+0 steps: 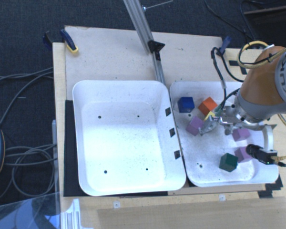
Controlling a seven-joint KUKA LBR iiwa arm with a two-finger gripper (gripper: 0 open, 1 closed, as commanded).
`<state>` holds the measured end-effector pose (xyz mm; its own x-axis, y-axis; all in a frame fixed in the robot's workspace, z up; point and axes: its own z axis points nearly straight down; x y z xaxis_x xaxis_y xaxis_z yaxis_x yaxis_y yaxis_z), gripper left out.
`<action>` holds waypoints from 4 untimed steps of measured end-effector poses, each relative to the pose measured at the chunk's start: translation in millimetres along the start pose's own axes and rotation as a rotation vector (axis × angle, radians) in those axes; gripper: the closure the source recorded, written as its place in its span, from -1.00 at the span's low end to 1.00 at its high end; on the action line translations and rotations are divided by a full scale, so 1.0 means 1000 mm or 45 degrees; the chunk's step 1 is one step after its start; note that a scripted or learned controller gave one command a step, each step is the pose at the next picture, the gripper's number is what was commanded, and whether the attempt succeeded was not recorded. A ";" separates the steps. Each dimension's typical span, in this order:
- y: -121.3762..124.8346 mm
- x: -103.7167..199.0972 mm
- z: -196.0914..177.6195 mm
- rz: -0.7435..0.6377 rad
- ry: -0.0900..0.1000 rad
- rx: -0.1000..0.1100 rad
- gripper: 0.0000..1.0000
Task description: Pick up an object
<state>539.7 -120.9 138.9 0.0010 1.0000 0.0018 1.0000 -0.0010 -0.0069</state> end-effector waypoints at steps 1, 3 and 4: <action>-0.001 0.001 0.042 -0.001 0.001 -0.001 -1.00; 0.008 0.002 -0.016 -0.004 -0.004 -0.017 1.00; 0.019 0.003 -0.067 -0.004 -0.004 -0.018 1.00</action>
